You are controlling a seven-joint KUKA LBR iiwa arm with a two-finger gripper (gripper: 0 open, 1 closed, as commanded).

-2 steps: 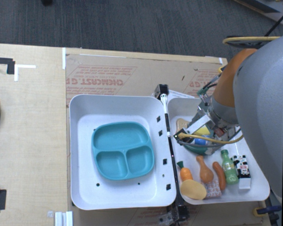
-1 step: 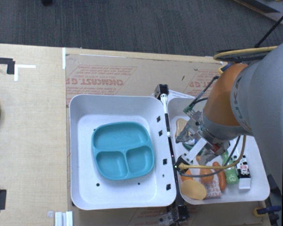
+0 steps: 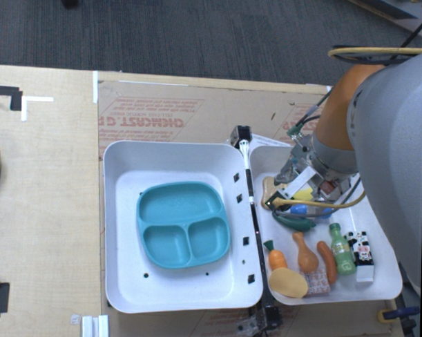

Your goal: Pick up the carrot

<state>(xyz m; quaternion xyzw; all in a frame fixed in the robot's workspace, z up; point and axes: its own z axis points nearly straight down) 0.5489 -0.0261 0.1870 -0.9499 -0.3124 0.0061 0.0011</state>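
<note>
The carrot lies in the right bin, near its front left, touching a potato. A chicken drumstick, sausage and green bottle crowd beside. The gripper hangs above; its state I cannot tell.

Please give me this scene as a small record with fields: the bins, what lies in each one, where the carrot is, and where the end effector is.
left bin: holds a teal divided plate
right bin: holds toy foods and a green bottle
carrot: near front left of right bin, beside a yellow potato-like piece
end effector: over the back of the right bin, away from the carrot
carrot status: lying in the bin, not picked up
</note>
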